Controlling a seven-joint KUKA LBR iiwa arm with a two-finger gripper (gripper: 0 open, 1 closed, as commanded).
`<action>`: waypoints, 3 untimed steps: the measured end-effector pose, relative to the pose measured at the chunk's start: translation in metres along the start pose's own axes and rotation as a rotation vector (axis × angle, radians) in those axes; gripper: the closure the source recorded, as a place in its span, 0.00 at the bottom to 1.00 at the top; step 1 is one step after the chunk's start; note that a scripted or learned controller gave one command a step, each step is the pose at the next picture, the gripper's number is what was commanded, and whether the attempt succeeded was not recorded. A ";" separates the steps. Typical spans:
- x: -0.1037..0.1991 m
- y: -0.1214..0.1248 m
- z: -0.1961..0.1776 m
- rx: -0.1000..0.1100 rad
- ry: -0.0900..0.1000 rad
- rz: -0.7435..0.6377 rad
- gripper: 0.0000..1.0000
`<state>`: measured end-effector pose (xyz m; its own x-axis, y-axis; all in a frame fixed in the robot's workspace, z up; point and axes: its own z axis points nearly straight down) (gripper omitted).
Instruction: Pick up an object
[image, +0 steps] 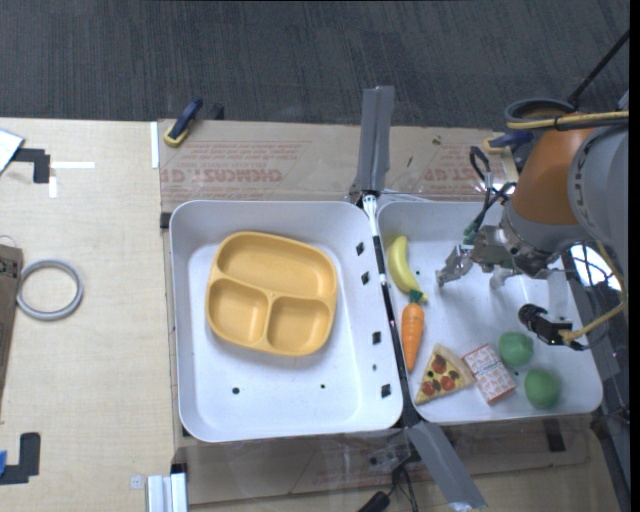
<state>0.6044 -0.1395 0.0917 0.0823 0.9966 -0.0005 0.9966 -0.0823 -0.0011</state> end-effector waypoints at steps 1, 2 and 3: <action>-0.023 -0.056 -0.049 0.001 0.001 0.111 0.00; -0.045 -0.114 0.001 0.002 0.001 0.163 0.00; -0.045 -0.114 0.001 0.002 0.001 0.163 0.00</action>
<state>0.4871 -0.1747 0.0906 0.2428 0.9701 0.0001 0.9701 -0.2428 -0.0033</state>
